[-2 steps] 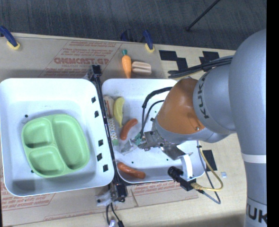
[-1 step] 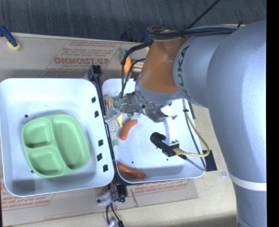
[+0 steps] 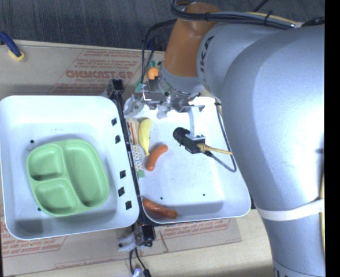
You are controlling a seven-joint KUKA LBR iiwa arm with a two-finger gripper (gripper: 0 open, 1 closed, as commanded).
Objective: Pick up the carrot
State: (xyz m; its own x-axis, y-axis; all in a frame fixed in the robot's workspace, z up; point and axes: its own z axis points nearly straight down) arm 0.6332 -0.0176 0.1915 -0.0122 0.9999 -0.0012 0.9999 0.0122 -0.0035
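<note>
The carrot (image 3: pixel 155 157), a short orange piece, lies in the right bin (image 3: pixel 216 183) near its left wall, just below a yellow banana (image 3: pixel 144 134). My gripper (image 3: pixel 146 104) hangs over the bin's upper left corner, above the banana and apart from the carrot. I see nothing held in it. The orange wrist band and the grey arm cover the bin's upper right part.
A reddish sausage-like piece (image 3: pixel 160 209) lies at the right bin's front edge. A flat striped item (image 3: pixel 133 131) sits left of the banana. A black part with a yellow cable (image 3: pixel 188 139) hangs over the bin's middle. The left bin holds a green divided plate (image 3: pixel 97 175).
</note>
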